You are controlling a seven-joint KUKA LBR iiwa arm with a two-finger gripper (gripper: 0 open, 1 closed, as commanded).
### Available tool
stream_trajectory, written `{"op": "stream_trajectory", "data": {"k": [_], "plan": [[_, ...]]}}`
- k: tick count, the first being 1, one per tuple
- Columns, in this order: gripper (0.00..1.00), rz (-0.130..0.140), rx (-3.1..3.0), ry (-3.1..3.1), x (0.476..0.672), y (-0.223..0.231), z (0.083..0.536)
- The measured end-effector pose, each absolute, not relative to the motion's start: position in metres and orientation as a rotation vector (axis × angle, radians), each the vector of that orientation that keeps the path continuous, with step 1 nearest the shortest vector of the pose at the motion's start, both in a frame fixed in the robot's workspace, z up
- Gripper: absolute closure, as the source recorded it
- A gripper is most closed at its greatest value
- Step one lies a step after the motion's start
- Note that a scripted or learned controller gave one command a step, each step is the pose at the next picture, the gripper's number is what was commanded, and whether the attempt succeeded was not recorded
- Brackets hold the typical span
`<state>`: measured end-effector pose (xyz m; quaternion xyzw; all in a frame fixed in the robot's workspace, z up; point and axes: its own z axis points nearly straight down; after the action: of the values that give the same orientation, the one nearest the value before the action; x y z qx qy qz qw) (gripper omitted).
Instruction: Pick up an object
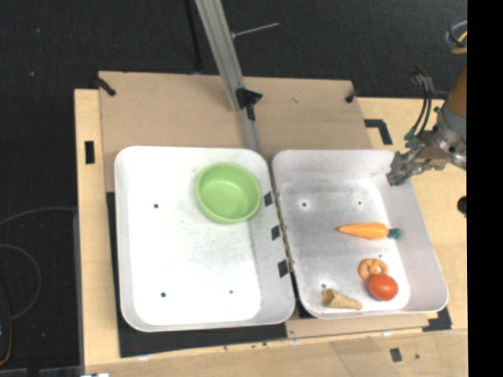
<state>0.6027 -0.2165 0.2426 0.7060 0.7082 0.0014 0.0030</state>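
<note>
The right bin [330, 179] holds an orange carrot [365, 230] with a green tip, lying flat near its right side. Below it sit a small orange piece [370, 268] and a red tomato [383, 287], touching each other. A tan cone-shaped piece [340, 298] lies near the bin's front edge. A green bowl [228, 192] stands in the left bin [157, 242], at its upper right. My gripper [402, 168] hangs over the right bin's upper right corner, well above the carrot, with nothing seen in it.
A grey metal pole [224, 53] slants from the top down to the gap between the bins. The wooden bench [173, 108] surrounds both bins. Cables [424, 104] hang by the arm at the right.
</note>
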Motion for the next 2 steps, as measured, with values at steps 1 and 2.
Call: {"op": "stream_trajectory", "data": {"k": [1,2], "plan": [[1.0,0.001,2.215,2.227,0.608,-0.167,0.234],[1.0,0.003,2.214,2.23,0.609,-0.115,0.242]]}}
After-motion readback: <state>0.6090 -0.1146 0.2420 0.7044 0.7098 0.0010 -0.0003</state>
